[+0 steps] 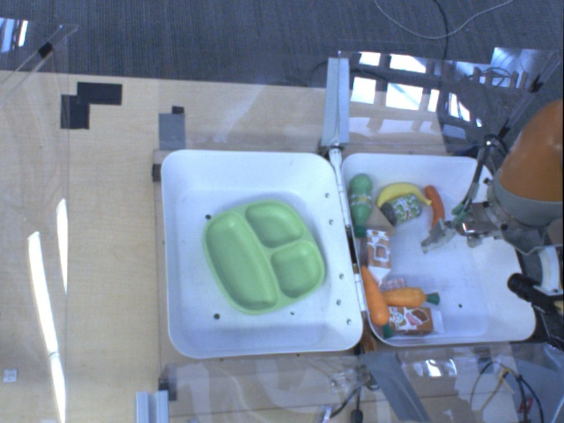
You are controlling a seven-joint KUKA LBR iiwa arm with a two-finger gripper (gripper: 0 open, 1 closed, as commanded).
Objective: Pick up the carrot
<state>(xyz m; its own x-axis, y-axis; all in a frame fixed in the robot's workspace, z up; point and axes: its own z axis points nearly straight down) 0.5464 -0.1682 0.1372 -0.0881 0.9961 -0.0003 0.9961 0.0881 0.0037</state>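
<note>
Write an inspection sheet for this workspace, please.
Surface: bench with left bin and right bin.
Job's things: carrot along the right bin's left wall; second carrot beside it.
Clutter: green tray in left bin; bottle, banana, can, red item, cartons in right bin.
Grippers: gripper low over the right bin, nothing seen in jaws.
Cables: cable on floor.
Surroundings: dark carpet.

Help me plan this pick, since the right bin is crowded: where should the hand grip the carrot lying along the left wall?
Probably at the carrot's mid-length, from straight above, fingers across its width. It lies flat, with the bin wall and a neighbouring carrot nearby.
</note>
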